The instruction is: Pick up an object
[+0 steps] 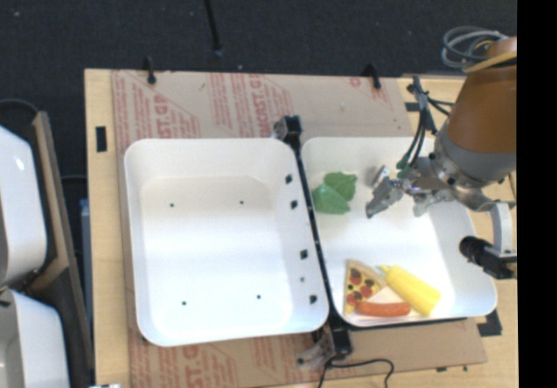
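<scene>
On the left of the surface [104,204] sits the left bin [139,230], a shallow white tray with only a few small dark dots marking its floor. A black divider [305,221] runs between it and the right bin [474,291], where all the things lie.

Just past the divider, in the upper part of the right bin, is a green object [334,191], lumpy and leaf-like; it looks soft and light, probably a plastic or rubber toy, and should give a little under pressure. A pinch across its narrower middle would likely hold best, since its edges look thin and uneven.

Lower down, near the front wall, a pizza slice [361,284] lies flat, with a red-orange strip [383,310] along its lower edge and a yellow piece [413,289] resting beside it. These sit close together and low, so they appear harder to take singly; the flat slice offers little to grip from above.

To the right of the green object hangs the gripper [383,197], angled down and leftward from the orange-banded arm [487,117]. Its fingers [376,204] appear slightly spread with nothing between them, near the green object but apart from it. That object seems the likeliest target.
</scene>
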Robot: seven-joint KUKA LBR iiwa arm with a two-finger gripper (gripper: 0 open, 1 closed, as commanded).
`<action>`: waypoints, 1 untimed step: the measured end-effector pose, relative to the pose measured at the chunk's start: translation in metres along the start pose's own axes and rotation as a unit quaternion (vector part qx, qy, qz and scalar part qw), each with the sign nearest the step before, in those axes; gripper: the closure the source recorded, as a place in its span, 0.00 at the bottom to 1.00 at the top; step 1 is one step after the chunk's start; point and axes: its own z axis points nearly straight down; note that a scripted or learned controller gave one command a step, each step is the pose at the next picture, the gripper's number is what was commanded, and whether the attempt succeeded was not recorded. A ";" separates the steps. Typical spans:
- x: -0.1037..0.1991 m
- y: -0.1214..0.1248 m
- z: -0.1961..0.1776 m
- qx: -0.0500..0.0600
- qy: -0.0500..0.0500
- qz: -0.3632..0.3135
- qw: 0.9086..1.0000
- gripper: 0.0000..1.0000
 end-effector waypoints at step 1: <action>0.003 0.059 0.084 0.004 0.000 0.000 1.000 0.00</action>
